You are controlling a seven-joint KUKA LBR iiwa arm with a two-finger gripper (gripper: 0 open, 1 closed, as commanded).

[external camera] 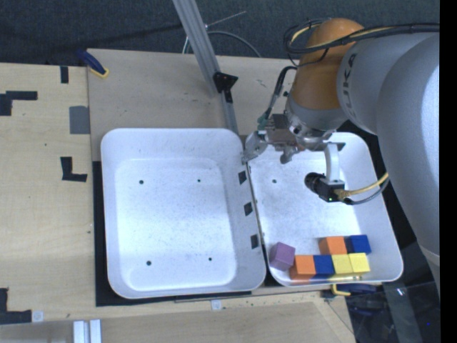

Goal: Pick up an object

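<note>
Single fixed camera, high above bench [164, 91], looking down at a slant. Both white bins [114, 148] in frame, moderately near. Arm [385, 77] enters from frame right.

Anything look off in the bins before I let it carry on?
Nothing damaged or spilled. The blocks sit packed along the near edge of the right bin; only the purple block sits slightly askew, apart from the row. The gripper hangs at the far end, away from them.
</note>
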